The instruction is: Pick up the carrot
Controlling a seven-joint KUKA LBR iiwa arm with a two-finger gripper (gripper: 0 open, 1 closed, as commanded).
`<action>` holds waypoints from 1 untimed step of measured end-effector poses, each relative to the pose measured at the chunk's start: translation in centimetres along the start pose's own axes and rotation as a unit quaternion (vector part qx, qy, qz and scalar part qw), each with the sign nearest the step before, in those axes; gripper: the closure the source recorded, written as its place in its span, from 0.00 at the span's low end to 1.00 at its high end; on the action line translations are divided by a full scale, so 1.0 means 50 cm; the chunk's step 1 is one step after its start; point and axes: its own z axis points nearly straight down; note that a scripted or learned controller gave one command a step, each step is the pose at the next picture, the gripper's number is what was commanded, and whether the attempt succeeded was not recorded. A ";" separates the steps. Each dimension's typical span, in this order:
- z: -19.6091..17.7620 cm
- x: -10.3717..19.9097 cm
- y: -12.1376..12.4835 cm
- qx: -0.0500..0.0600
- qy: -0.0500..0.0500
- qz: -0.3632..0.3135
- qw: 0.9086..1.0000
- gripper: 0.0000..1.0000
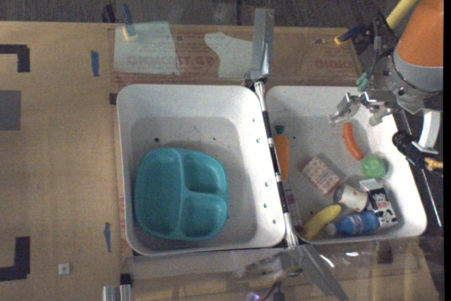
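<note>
The carrot (282, 154) is orange with a small green top. It lies lengthwise against the left wall of the right bin (303, 99), green end toward the back. My gripper (361, 111) hangs over the back right part of that bin, well to the right of the carrot. Its fingers (344, 109) are spread open with nothing between them. Below the gripper lies a short orange-red sausage-shaped toy (352, 141).
The right bin also holds a green ball (374, 166), a patterned box (321, 174), a cup (350, 197), a banana (323, 220), a blue bottle (358, 223) and a small carton (381, 206). A teal divided plate (181, 194) sits in the left bin (141, 109).
</note>
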 end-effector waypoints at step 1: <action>0.199 0.056 -0.068 0.000 0.000 -0.015 1.000 0.00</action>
